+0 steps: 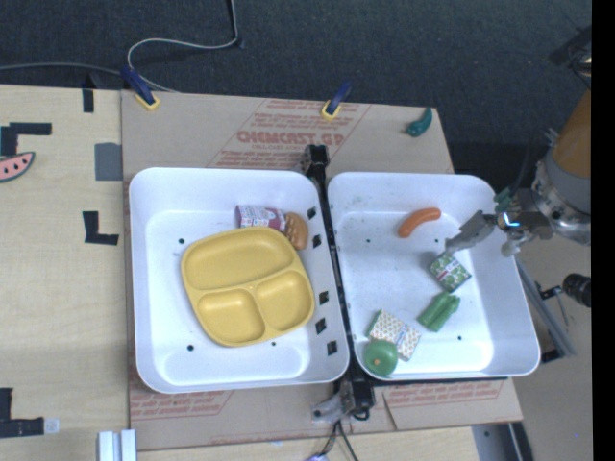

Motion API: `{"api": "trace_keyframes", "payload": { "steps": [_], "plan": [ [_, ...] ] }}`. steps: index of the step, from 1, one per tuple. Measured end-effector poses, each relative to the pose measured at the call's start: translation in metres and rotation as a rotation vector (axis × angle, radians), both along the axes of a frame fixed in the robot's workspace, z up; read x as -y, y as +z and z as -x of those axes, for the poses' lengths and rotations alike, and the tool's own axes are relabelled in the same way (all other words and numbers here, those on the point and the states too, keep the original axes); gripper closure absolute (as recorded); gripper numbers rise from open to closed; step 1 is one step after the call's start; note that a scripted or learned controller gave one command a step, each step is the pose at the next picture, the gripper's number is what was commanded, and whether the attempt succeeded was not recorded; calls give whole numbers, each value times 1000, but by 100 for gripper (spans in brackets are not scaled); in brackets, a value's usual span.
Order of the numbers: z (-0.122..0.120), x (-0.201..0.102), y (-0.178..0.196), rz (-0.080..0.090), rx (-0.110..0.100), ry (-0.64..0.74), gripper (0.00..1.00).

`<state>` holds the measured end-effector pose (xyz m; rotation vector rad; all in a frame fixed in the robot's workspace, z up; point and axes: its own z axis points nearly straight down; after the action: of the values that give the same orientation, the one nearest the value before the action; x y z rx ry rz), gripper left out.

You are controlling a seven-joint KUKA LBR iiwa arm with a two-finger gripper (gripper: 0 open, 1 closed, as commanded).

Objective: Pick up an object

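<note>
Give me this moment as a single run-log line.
claw: over right bin, above small green-white packet | holding: nothing seen | nearby: orange sausage, green block | left bin: yellow tray

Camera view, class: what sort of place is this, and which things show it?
Probably a robot test bench. Two white bins sit on clamped cardboard, toy food such as a sausage lies inside, and an end effector reaches in.

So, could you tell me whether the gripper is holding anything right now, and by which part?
Nothing is held: the gripper hangs above the right bin, near the green-and-white packet.
</note>
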<state>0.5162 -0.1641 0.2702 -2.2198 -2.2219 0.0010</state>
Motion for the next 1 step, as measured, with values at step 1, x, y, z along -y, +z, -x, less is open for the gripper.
{"api": "trace_keyframes", "payload": {
  "steps": [1],
  "plan": [
    [-46,42,-155,-1,-4,-1,0]
  ]
}}
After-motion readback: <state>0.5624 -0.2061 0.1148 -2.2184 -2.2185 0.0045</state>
